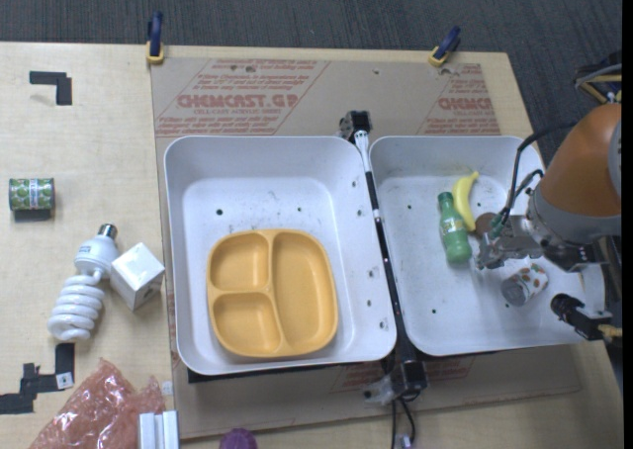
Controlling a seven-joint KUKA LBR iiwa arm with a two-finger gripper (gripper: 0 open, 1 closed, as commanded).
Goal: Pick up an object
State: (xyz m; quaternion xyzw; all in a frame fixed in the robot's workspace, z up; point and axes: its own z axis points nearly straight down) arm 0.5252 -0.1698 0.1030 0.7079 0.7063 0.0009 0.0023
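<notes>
1. The pincer (492,251) is down in the right white bin (425,323), just beside the green plastic bottle (454,229); apart or together, I cannot tell.
2. Nearby lie the yellow banana (464,190) and a small grey-and-red cup (522,285).
3. Best bet: centre over the bottle's width, then clamp.

We note a yellow divided plate (272,292) in a white bin (188,239); green bottle (454,229), yellow banana (464,192).
</notes>
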